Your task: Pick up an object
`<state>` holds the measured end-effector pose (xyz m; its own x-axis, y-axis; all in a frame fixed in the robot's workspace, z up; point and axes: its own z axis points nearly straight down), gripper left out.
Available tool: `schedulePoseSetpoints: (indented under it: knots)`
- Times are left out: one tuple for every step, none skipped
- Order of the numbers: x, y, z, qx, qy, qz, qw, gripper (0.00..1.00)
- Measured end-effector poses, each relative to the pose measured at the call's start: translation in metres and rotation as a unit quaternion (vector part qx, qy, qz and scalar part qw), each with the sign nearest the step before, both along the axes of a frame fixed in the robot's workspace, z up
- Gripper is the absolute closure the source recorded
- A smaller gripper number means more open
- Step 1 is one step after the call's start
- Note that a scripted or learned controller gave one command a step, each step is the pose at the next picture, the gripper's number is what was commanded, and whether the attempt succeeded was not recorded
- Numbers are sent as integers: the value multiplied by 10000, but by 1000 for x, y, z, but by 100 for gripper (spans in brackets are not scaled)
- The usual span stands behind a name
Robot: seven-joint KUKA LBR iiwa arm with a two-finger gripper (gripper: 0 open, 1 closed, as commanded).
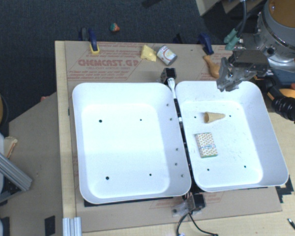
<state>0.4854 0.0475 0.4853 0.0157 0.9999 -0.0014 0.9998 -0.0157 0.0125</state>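
In the right bin [265, 132] lie two objects: a small tan cone-shaped piece [214, 116] near the middle, and below it a flat patterned card or packet [206, 144]. My gripper [227, 85] hangs over the bin's far edge, up and to the right of the cone, well apart from both objects. Nothing shows between its fingers.
The left bin [83, 132] sits beside the right one, with a black clip [169, 74] at the seam's far end. On the cardboard behind the bins lie a yellow piece [148, 53], a small box [166, 55] and an orange item [211, 65]. Blue clamps [93, 40] hold the board.
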Motion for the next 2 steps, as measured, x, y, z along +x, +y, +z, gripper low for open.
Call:
schedulePoseSetpoints:
  knots:
    - [28,83,-86,3,107,113,9999,100]
    - [-7,-4,-75,0,74,33,10000,100]
